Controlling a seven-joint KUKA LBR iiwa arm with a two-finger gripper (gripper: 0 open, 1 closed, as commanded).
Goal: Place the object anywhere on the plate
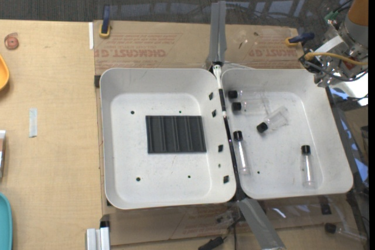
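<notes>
Robot end effector (328,74) hovers at right bin (328,126) edge, grip state unclear; clear vials (241,152) w/ black caps could slip, missing dark ridged plate (176,133).

The scene is evenly and fairly brightly lit from above, with no hard shadows. The two white bins (117,126) are the brightest surfaces, close to washed out on their floors, with soft grey shading along their inner walls. The dark plate (176,133) in the left bin reads flat, its ribs showing only as faint lines. Clear vials (306,165) in the right bin nearly vanish against the white; only their black caps stand out. A pale bluish glare lies on the clear panel behind the bins and at the right edge. The arm (351,38) at upper right is slightly soft. Focus is otherwise fair, with mild grain on the dark carpet.
</notes>
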